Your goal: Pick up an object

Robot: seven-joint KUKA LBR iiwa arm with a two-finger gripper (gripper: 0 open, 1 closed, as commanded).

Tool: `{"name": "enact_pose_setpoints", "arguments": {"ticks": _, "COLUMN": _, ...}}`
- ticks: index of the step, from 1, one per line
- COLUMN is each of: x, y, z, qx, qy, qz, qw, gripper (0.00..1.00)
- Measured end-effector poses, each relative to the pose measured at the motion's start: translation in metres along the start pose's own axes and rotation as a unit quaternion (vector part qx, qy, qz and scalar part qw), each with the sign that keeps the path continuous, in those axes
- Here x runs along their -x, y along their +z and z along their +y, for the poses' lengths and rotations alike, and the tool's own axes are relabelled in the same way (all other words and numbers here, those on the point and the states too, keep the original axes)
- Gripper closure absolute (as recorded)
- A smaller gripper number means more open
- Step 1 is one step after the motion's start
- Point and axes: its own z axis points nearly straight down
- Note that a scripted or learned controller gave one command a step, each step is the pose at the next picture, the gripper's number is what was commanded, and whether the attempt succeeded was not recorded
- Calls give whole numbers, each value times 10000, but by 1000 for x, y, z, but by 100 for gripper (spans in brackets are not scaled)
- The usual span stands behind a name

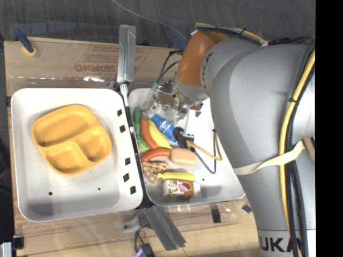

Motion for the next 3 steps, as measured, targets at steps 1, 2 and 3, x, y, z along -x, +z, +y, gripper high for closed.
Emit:
{"name": "enact_pose_setpoints", "arguments": {"ticks": 1, "x": 31, "y": 0, "z": -74, "qx": -1, "qy": 239, "qz": -3, "qw": 9997, "gripper": 0}}
{"name": "enact_pose_setpoints", "arguments": {"ticks": 2, "x": 32, "y": -18, "z": -99, "qx": 7, "qy": -1383, "qz": 3, "qw": 9904, "gripper": 0}}
{"name": "enact_pose_setpoints", "arguments": {"ticks": 3, "x": 41, "y": -78, "z": -73, "qx": 29, "qy": -1079, "qz": -2, "qw": 9942, "gripper": 0}}
